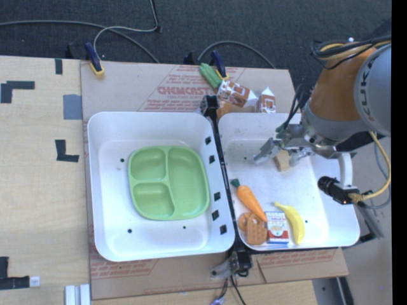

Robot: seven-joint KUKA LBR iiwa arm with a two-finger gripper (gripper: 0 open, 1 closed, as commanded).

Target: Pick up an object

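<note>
Over the right bin's far half, my gripper [284, 150] hangs spread open.
I see a tan block [282, 162] directly beneath, between the fingers, not yet clamped.

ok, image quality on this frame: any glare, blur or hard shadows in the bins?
Camera view: lighting is even and soft, with only faint shadows under the green plate and banana. The white bins are bright but not blown out. The claw and the tan block by it look slightly soft; the rest is reasonably sharp.
</note>
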